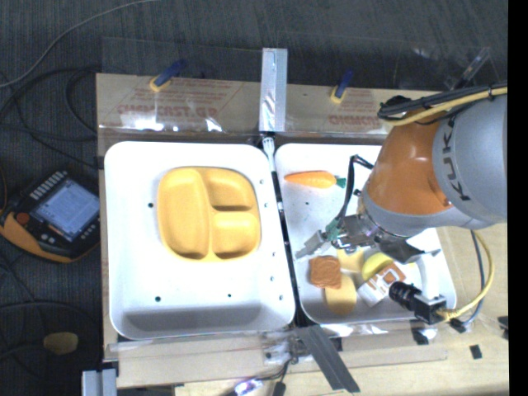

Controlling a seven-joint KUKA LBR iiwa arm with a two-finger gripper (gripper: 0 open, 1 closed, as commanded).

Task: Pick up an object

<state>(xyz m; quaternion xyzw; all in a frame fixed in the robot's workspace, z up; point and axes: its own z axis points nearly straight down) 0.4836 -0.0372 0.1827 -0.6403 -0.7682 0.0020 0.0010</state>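
Since the gripper (334,239) hangs open and empty over the right bin (307,304), centre it above the brown waffle (325,272) before descending.

Dark grey carpet floor (49,320) around pale wooden bench (124,97). Thin cables (82,23) trailing across carpet at upper left. Orange-and-black handheld control pendant (54,214) lying at left — screen facing up. Even overhead light, soft shadows.

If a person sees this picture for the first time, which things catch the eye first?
The yellow divided tray lies alone in the left bin. The grey arm with its orange band reaches over the right bin, its claw low above a cluster of small food toys. A toy carrot lies apart near that bin's far edge.
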